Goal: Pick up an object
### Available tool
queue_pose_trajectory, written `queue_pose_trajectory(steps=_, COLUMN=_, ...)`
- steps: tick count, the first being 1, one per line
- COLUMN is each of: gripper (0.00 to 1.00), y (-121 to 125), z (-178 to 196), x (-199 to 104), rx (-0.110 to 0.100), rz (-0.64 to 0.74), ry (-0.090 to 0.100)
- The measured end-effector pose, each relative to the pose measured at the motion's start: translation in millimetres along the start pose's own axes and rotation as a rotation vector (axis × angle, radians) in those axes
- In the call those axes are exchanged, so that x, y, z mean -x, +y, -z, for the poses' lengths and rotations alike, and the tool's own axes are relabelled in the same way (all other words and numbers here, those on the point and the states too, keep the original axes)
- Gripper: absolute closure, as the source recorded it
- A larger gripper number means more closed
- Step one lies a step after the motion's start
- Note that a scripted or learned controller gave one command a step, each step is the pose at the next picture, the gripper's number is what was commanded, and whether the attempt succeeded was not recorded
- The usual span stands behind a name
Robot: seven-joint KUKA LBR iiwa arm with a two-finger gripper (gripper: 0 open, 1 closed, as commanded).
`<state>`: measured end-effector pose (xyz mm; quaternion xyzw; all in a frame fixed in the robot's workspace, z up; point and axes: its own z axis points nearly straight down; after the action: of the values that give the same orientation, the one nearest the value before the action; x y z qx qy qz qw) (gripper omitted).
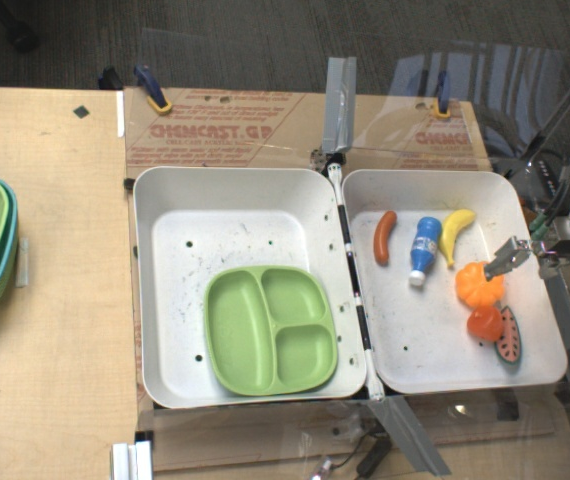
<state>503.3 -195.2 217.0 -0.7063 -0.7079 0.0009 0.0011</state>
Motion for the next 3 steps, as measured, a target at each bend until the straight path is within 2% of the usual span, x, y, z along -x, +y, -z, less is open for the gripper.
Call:
queue_pose_trajectory(steps=1, gripper=0.0, y=106, z=-125, x=-12, rx=0.004, rz=0.263, ry=-0.002)
queue_pose_trajectory(steps=2, gripper=1.0, y=106, z=-116, x=-11, rx=0.005, rz=0.261, ry=-0.002)
queue_pose_trajectory(steps=3, gripper=1.0, y=153, z=123, x=-83, rx=0.002, rz=0.282, ry=-0.003)
